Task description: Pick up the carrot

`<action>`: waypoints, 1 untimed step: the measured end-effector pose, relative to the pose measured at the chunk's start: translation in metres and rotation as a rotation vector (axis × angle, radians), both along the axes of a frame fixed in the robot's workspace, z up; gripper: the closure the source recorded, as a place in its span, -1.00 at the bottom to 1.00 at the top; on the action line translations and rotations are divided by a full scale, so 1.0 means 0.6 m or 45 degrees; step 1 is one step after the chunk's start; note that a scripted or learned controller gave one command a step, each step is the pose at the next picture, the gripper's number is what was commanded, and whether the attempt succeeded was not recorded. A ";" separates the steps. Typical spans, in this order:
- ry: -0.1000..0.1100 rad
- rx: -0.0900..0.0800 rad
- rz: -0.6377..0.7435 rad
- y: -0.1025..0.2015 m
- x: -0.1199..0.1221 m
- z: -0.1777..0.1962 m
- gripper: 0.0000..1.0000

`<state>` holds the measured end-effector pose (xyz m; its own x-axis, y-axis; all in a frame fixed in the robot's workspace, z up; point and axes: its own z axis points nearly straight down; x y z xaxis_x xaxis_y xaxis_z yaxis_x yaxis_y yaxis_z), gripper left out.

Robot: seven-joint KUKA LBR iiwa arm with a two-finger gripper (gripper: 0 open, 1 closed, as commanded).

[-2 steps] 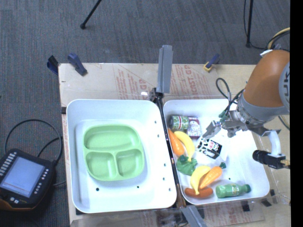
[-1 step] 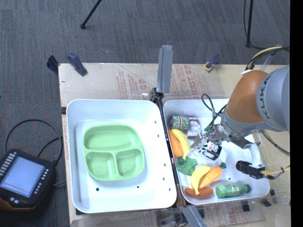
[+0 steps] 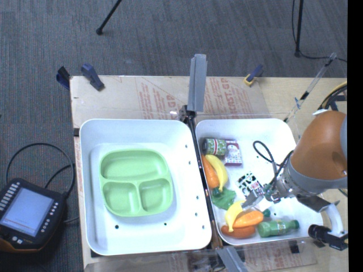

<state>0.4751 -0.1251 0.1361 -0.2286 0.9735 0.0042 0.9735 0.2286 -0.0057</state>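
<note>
The carrot (image 3: 248,218), an orange tapered piece, lies near the front of the right bin (image 3: 283,130). It rests against a yellow banana-like piece (image 3: 233,211) and on a red piece (image 3: 237,231). My gripper (image 3: 254,200) hangs directly above the carrot's upper edge, reaching in from the right under the orange-banded wrist (image 3: 320,146). The gripper's tip is very close to the carrot or touching it; I cannot tell which. Nothing shows as lifted.
The right bin also holds a green bottle (image 3: 278,227), a green leafy piece (image 3: 224,199), a banana (image 3: 219,169) beside another orange piece (image 3: 209,174), a can (image 3: 214,146) and a small packet (image 3: 233,153). The left bin (image 3: 91,152) bears a green divided tray (image 3: 136,181).
</note>
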 end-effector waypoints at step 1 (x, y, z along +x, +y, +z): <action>-0.043 -0.027 0.522 0.032 0.015 -0.057 -1.00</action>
